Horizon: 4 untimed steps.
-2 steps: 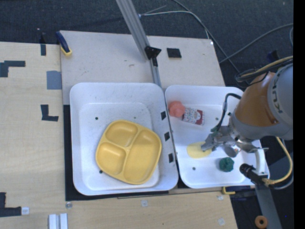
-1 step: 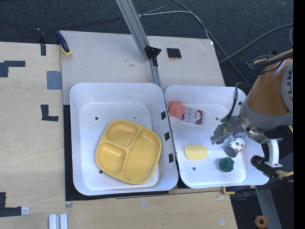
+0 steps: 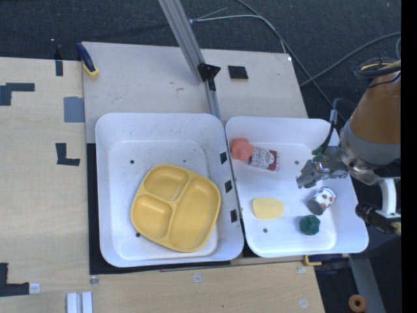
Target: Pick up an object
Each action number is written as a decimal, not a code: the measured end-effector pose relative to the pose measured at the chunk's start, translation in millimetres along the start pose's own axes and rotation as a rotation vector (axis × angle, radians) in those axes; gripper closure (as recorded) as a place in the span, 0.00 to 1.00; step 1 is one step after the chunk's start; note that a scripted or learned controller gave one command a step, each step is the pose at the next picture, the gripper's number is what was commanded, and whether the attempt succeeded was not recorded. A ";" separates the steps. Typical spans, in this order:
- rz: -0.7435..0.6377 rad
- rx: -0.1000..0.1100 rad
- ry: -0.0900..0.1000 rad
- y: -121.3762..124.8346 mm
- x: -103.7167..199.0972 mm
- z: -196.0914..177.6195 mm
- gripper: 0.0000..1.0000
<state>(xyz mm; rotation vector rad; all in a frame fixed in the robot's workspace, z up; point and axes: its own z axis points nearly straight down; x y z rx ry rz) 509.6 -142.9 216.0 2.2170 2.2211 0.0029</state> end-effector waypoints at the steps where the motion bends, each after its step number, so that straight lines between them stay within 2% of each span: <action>1: -0.005 0.006 0.003 19.1 49.3 10.1 1.00; 2: -0.005 0.004 0.003 34.4 98.6 -1.6 1.00; 3: -0.006 0.005 0.003 57.1 153.8 6.9 1.00; 4: -0.006 0.005 0.003 69.8 213.2 3.7 1.00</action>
